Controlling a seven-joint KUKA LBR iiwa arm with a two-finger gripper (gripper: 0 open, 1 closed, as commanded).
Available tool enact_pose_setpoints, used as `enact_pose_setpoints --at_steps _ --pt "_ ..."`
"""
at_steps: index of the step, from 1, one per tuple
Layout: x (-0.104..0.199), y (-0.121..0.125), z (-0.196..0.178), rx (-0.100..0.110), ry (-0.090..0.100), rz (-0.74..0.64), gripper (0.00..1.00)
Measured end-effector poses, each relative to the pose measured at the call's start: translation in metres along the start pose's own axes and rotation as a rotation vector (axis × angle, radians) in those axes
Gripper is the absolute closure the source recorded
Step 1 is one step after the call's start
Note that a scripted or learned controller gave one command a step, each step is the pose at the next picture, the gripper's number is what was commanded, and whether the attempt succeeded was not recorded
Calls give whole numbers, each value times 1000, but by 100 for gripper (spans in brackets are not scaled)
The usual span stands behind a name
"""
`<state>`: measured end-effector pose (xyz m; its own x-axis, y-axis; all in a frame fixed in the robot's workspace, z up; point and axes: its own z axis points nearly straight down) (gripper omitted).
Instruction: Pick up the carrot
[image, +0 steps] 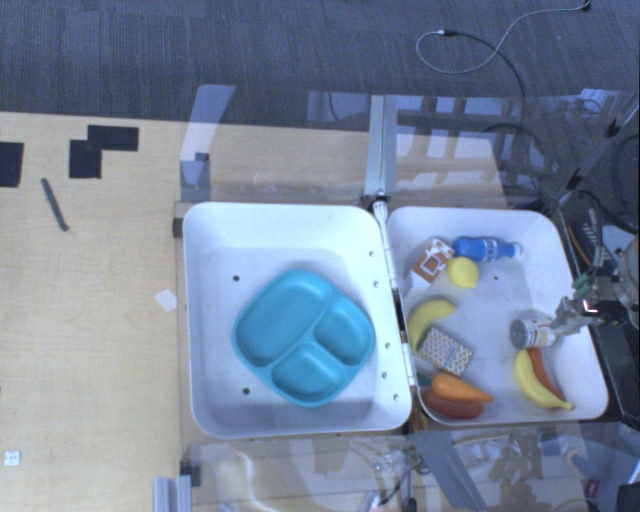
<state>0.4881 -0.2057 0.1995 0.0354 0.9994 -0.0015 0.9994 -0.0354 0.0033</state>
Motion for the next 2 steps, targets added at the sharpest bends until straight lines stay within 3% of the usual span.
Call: enact_pose_setpoints --at_steps 1,2 --pt "12 0 -7 1 0 279 100" --pt "12 0 -7 1 0 279 0"
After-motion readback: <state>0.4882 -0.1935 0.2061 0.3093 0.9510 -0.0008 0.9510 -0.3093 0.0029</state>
